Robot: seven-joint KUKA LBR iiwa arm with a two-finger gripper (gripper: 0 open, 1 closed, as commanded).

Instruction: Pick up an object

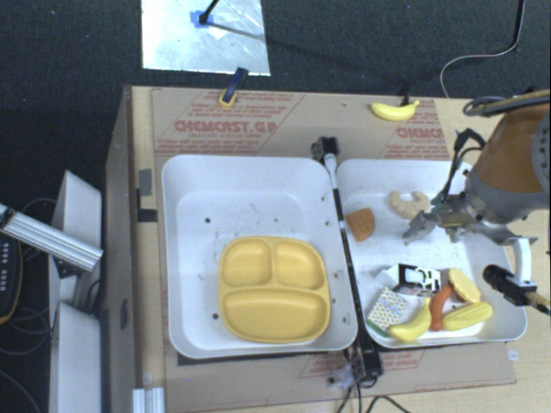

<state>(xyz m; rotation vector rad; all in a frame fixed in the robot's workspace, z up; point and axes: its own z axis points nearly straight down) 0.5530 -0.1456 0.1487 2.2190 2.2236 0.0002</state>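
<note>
We start at the fingers [422, 228], which reach left from the wrist into the right bin [379, 175] and appear spread apart with nothing between them; the tips hang just above the white floor, a little below and to the right of a pale ring-shaped pastry [406, 203]. That pastry is the nearest candidate for the pick. To its left, near the divider, lies a brown bread piece [361, 224], on its own with bare floor around it.

Moving outward, the lower end of the same bin is crowded. A black-and-white packet [417, 276] sits above a patterned pouch [388, 308], a yellow banana [413, 324], an orange-red sausage [438, 306], a corn cob [467, 316] and a cheese wedge [465, 285], most of them touching or overlapping. We judge that cluster a poor target: closing on one piece there risks catching a neighbour.

For this step we would do well to centre the fingers over the pastry, turn them so they straddle its narrower width, and come down until the tips are nearly at the floor before closing. Its rounded rim could slip out if we close too high.

Further out, the left bin [198, 188] holds a yellow divided plate [274, 287]. On the counter [258, 123] beyond the bins lies a second small banana [393, 109].
</note>
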